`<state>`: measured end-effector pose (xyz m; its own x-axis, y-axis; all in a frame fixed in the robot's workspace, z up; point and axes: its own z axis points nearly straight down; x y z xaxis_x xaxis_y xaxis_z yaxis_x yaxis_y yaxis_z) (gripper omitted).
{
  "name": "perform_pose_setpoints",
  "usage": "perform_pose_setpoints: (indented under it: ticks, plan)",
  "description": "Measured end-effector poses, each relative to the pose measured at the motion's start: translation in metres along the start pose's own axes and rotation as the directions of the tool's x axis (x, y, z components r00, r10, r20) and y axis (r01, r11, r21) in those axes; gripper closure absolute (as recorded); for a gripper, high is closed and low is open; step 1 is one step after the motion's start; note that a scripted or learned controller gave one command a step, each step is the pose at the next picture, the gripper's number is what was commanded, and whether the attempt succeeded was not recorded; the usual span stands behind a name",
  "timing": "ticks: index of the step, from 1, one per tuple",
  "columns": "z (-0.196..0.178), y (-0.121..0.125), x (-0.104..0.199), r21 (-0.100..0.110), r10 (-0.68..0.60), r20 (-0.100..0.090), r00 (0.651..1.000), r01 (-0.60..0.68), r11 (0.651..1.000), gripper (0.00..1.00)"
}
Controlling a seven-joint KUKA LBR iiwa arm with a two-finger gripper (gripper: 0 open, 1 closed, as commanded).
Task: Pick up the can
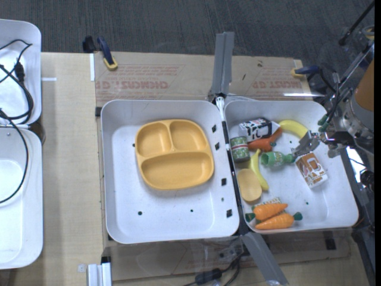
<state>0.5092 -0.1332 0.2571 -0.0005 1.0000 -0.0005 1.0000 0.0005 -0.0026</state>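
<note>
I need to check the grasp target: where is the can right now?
In the camera view, the can sits in the right bin, close to its left wall, just below the black-and-white carton and beside a banana.

Dark grey carpet [178, 11] lies beyond the bench's far edge. The bench [65, 130] is pale wood, with flattened cardboard [161, 79] along its far edge under even light.

A single fixed camera looks down at a slant from above the bench [65, 159], apparently from its front, far enough to take in both bins [113, 177].
</note>
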Motion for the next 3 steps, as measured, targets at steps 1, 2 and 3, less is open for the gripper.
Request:
perform_pose_setpoints:
  ticks: [1, 2, 3]
  plan:
    - [0.092, 0.028, 0.020, 0.001, 0.049, 0.000, 0.999, -0.049, 0.999, 0.00]
    - [0.143, 0.067, -0.029, -0.036, 0.102, 0.005, 0.995, -0.102, 0.994, 0.00]
    - [0.135, 0.066, -0.030, -0.031, 0.106, 0.004, 0.994, -0.106, 0.994, 1.00]
